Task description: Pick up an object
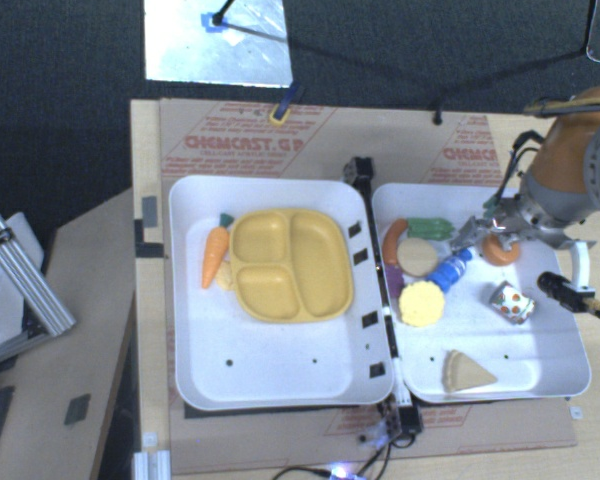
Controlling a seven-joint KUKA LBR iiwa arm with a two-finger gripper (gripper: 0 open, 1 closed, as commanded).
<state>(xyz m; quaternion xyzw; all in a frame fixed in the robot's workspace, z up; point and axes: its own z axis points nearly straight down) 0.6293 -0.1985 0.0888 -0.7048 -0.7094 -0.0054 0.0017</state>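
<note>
**Tool low over the right bin, pick not yet made**

Far to the tool's left, in the left bin, a carrot lies against a yellow divided plate. The right bin holds the candidates: a green piece and a tan disc well left of the tool, a yellow round and a tan wedge further toward the front, a blue bottle just left of the tool. The tool hangs low, an orange round object just beside its tip; a small patterned block lies nearer the front. Whether it is open or closed, I cannot tell. This looks like the approach step; next it likely needs to settle squarely over one object and close.
</note>
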